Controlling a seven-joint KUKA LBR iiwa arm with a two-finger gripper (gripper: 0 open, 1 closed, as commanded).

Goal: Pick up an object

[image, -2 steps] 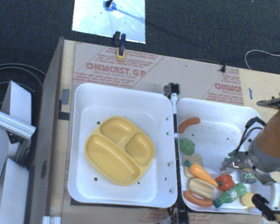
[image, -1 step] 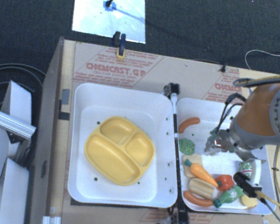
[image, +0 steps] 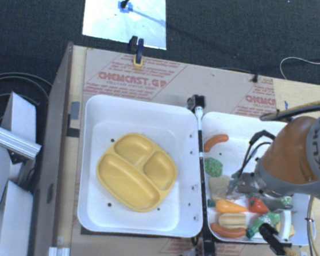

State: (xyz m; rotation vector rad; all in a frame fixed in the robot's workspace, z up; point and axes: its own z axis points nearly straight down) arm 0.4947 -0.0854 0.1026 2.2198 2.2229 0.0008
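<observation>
From above the bench, we see the grey arm (image: 304, 154) with its orange band reaching in from the right and bending down over the right bin (image: 237, 134). Its gripper (image: 244, 186) sits low among the toy foods in that bin, but the wrist hides the tips from us and we cannot tell whether they are apart, together or clamped on anything.

The objects to be picked lie crowded in the right bin. A sausage (image: 215, 142) rests near the bin's far left corner, well apart from the gripper. A green leafy piece (image: 213, 166) lies just below it along the divider. Near the front wall we see a carrot (image: 230, 207), a hot dog in a bun (image: 231, 224), a red piece (image: 258, 205) and a green piece (image: 264, 221), all close under the arm.

In the left bin (image: 100, 123) a yellow divided tray (image: 137, 171) lies flat near the middle, its three compartments bare. Both bins sit side by side on a brown board (image: 155, 74) printed with red lettering.
</observation>
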